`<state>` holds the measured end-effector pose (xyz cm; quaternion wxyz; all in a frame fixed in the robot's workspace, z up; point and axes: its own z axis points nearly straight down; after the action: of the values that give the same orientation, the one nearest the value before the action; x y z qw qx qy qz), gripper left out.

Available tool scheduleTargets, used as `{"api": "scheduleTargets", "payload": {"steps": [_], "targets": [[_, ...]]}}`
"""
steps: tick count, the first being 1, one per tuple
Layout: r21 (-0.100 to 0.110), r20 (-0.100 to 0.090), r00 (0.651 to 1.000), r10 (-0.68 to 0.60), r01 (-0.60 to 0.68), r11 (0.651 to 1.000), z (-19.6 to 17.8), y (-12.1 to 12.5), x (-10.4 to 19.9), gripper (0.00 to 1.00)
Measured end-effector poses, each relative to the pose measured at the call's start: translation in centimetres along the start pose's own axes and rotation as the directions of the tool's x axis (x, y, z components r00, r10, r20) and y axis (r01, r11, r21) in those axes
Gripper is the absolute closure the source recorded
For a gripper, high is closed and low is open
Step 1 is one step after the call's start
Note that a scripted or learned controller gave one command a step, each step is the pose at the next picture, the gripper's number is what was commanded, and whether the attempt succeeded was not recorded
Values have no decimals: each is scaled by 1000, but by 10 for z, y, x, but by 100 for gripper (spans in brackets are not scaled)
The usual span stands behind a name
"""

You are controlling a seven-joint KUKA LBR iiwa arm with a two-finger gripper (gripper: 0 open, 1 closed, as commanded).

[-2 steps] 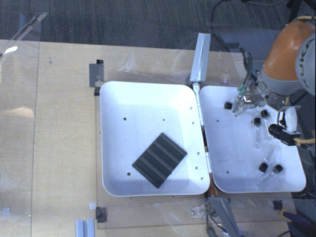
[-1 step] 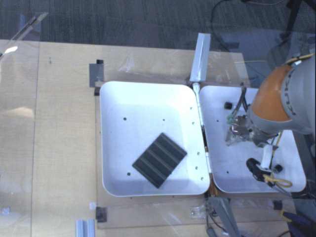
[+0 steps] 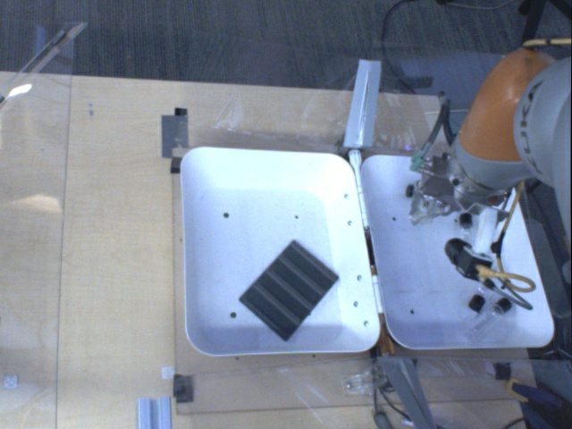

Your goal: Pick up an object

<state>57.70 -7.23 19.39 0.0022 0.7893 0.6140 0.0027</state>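
A dark grey ribbed rectangular block (image 3: pixel 289 290) lies flat and turned diagonally in the front half of the left bin (image 3: pixel 206 239). My gripper (image 3: pixel 427 200) hangs over the back part of the right bin (image 3: pixel 402 275), well to the right of the block and apart from it. The grey arm with its orange band (image 3: pixel 500 105) comes in from the right above that bin. Nothing shows held in the gripper.
Two small dark bits on a clear piece (image 3: pixel 490 306) lie near the front right of the right bin. A metal bar (image 3: pixel 363 105) stands behind the divider between the bins. Small brackets (image 3: pixel 175 132) sit on the wooden bench around the left bin.
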Motion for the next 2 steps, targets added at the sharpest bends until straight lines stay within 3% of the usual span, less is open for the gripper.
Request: {"api": "scheduleTargets", "payload": {"steps": [1, 2], "targets": [[0, 0, 1000, 0, 0, 1000, 0, 0, 0, 0], [0, 0, 994, -111, 111, 994, 97, -12, -13, 0]]}}
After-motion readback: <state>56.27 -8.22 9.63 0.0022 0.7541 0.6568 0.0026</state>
